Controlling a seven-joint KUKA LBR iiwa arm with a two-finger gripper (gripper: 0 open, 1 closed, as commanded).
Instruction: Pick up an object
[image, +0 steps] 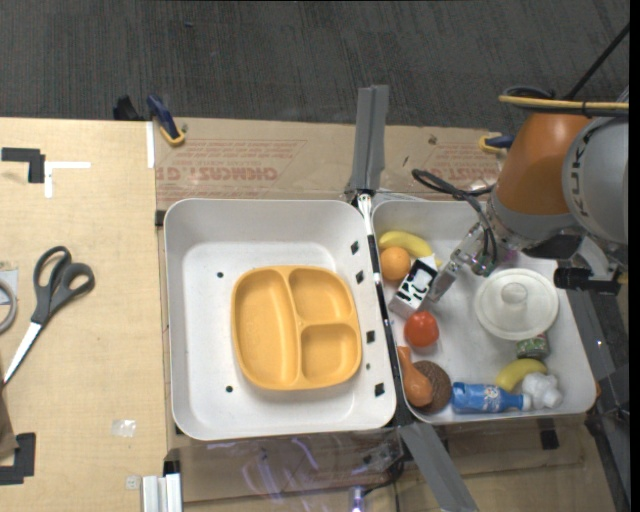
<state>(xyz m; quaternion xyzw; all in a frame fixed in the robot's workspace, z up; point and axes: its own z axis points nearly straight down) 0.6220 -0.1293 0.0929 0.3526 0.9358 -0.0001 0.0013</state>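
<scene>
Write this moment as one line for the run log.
arm: over right bin | gripper: at black-and-white box | grasp: unconfirmed | left bin: yellow tray

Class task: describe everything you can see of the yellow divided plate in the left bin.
The yellow divided plate looks like smooth plastic, a rounded rectangle with a raised rim and three compartments: one long section on its left, two smaller on its right. It lies flat, slightly turned, near the middle of the left bin, nothing in it, nothing else touching it.

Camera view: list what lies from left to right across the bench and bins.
Scissors → yellow divided tray in the left bin → red tomato → white lidded bowl in the right bin.
</scene>
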